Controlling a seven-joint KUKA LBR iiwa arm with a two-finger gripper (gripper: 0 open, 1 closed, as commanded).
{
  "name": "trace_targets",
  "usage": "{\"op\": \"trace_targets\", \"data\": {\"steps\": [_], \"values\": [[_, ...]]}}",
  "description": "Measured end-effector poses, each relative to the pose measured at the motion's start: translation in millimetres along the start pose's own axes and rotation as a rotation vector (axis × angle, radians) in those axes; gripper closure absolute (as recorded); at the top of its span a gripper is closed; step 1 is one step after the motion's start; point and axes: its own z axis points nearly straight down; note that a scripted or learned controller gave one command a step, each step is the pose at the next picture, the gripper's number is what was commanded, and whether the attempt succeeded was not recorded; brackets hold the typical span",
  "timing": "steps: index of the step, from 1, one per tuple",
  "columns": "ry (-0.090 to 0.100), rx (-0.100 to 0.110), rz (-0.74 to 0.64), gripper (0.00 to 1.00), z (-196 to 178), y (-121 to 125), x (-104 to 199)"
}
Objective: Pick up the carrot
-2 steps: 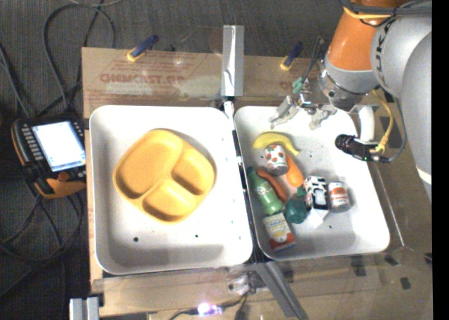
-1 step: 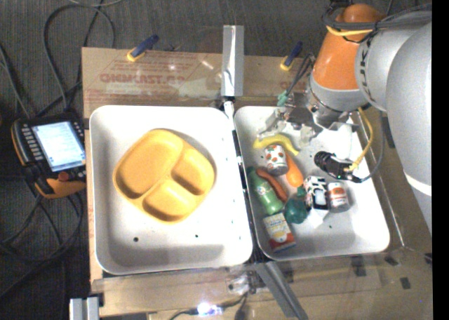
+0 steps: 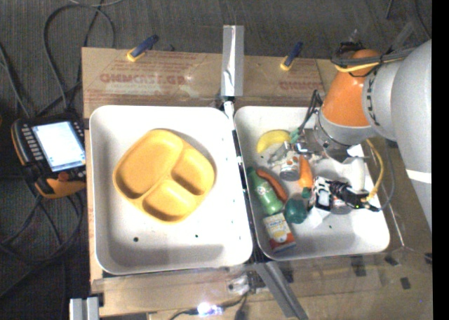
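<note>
The carrot (image 3: 305,173), a short bright orange piece, stands nearly upright in the middle of the right bin (image 3: 372,241). My gripper (image 3: 303,161) reaches in from the right, directly over the carrot's top end and right against it. The wrist hides the contact, so a hold on the carrot cannot be judged. A silver can (image 3: 289,165) sits just left of the carrot.
Crowded around it in the right bin are a yellow banana (image 3: 271,140), a reddish-orange long piece (image 3: 273,184), a green bottle (image 3: 266,198), a teal item (image 3: 296,208) and a small labelled bottle (image 3: 279,231). The left bin (image 3: 105,241) holds a yellow divided plate (image 3: 165,173).
</note>
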Motion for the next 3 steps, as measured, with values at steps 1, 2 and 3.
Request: {"op": "trace_targets", "data": {"steps": [1, 2, 3], "values": [[0.000, 0.000, 0.000, 0.00, 0, 0, 0], [-0.002, -0.015, -0.001, 1.00, -15, 5, 0], [-0.003, -0.018, 0.085, 1.00, -6, 9, 15]]}}
